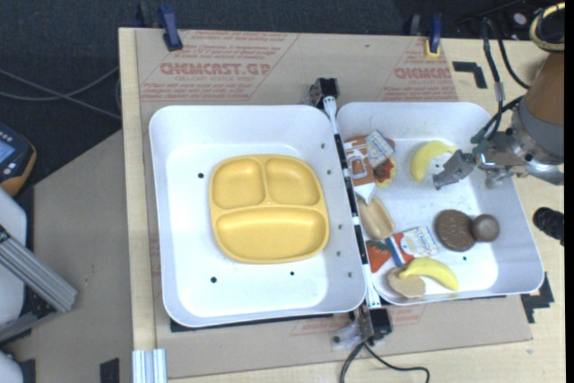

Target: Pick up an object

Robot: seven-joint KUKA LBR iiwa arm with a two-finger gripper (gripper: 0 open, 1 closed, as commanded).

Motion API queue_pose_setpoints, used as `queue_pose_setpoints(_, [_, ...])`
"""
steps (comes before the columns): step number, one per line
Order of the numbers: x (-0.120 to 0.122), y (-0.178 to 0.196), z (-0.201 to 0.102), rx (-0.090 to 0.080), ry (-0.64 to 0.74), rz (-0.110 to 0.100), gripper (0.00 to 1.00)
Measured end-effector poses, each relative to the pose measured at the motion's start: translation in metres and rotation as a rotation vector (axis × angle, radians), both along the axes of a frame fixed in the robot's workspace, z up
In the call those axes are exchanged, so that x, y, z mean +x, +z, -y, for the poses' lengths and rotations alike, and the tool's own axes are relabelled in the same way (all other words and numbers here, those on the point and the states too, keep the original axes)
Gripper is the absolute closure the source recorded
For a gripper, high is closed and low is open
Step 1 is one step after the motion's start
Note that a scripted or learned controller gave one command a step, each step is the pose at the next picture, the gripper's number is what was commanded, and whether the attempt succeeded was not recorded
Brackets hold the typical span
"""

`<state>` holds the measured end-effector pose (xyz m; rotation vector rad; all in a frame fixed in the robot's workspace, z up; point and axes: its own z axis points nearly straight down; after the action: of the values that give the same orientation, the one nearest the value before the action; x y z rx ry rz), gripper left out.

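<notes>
Objects such as a curved yellow banana point(430, 272) and a round brown cookie point(455, 230) are scattered in the right white bin point(516, 275) on a wooden table point(134, 193), beneath an empty pincer point(451, 170) seen spread apart.

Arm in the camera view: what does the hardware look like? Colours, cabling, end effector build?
The arm shows an orange-brown band above a grey metallic wrist. Dark cables loop beside it. The end effector is a grey metal assembly with dark fittings. No markings are legible.
</notes>
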<state>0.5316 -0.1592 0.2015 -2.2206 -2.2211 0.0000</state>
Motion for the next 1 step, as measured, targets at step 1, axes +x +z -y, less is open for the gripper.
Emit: queue_pose_setpoints(1, [0.0714, -0.1224, 0.0481, -0.004, 0.000, 0.003, 0.00])
